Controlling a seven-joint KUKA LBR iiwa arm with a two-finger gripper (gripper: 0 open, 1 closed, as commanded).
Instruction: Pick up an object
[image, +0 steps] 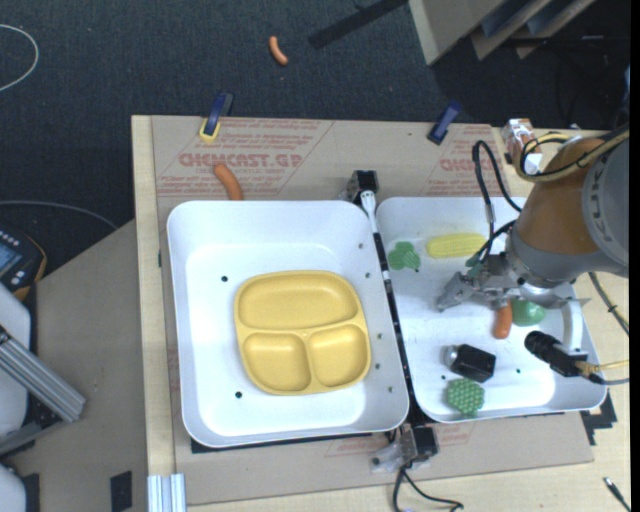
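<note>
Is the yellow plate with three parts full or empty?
Empty. The yellow plate in the left bin shows bare yellow in all three parts.

Dark carpet floor (100, 60), plywood bench (290, 150)

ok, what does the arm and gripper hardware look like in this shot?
The arm is a rounded grey body with a broad orange band above the wrist. Black cables loop along its side toward the wrist. The gripper is bare grey metal with slim angled fingers spreading from a compact metal base.
</note>
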